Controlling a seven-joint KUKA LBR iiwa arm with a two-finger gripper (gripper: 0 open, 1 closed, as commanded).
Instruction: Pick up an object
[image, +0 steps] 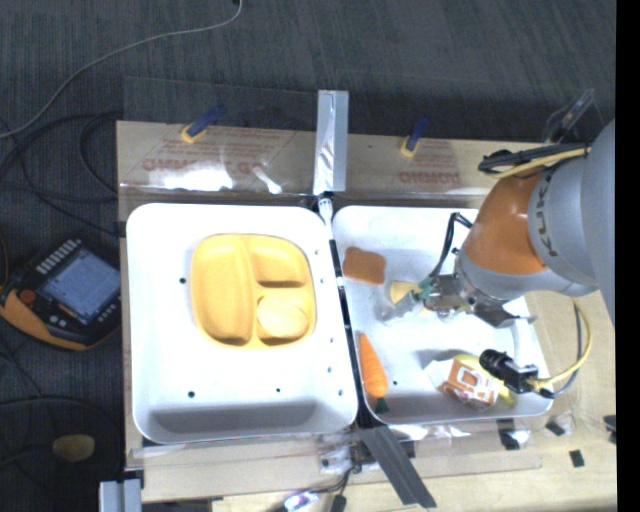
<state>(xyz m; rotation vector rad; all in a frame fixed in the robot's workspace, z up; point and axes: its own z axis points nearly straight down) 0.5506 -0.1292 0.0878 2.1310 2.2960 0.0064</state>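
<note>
The gripper is low in the right bin, and I cannot tell if its fingers are open or shut. A small pale piece lies just beside it. A brown bread-like piece sits near the top left of that bin. A carrot lies along its left wall. A small orange and white box rests near the front right. The left bin holds a yellow divided tray. A hand controller lies on the floor to the left.
</note>
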